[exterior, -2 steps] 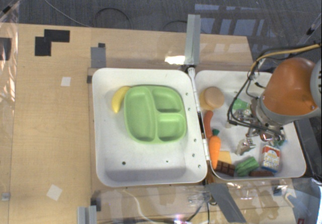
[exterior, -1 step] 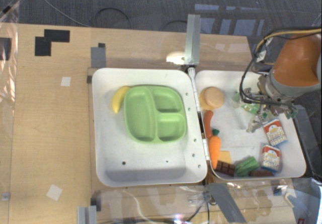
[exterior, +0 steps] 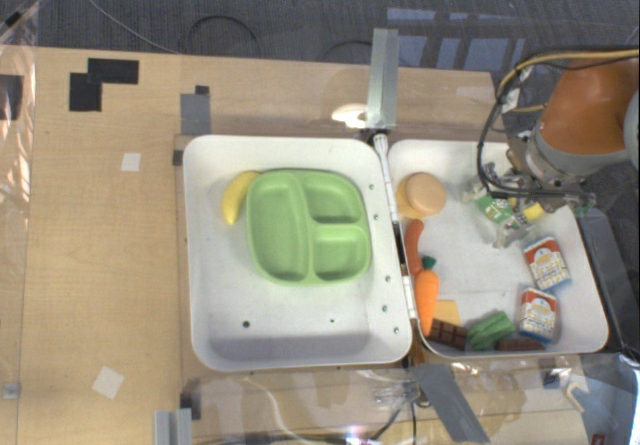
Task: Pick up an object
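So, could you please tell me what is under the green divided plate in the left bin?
A banana pokes out from under the green divided plate's left edge; its remainder and anything else beneath are covered.

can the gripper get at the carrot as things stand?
Probably yes. The carrot lies uncovered at the right bin's left edge, nothing on top. The gripper is over the same bin. The wall and a red piece touching its top may crowd the fingers.
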Motion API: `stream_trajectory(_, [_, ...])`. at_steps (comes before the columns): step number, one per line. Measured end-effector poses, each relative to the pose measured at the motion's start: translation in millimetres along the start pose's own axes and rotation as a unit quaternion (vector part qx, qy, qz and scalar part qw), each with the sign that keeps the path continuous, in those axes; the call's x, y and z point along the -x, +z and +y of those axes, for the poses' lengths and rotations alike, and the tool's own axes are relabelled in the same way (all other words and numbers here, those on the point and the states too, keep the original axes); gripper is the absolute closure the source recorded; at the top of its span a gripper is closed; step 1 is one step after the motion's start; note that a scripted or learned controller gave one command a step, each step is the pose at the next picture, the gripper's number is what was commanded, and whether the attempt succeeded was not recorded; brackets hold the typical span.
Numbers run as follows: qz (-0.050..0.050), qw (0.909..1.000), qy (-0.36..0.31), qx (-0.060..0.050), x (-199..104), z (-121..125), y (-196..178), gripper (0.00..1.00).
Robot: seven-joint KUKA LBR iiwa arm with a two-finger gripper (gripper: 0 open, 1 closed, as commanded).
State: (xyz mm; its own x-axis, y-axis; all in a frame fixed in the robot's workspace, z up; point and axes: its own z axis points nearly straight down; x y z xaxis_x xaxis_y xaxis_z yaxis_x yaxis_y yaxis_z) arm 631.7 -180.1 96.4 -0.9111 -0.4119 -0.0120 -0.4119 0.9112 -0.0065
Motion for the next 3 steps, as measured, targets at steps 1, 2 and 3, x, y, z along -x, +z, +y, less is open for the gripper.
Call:
stream_trajectory(1, [0.000,0.9994,-0.034,0.000,-7.3,14.6,7.4,0.00])
stream_trajectory(2, [0.000,0.9995,-0.032,0.000,-40.9,40.2,5.5,0.00])
stream_trajectory(3, [0.000,0.9722,-0.234,-0.001,-37.6,-7.6,6.6,0.00])
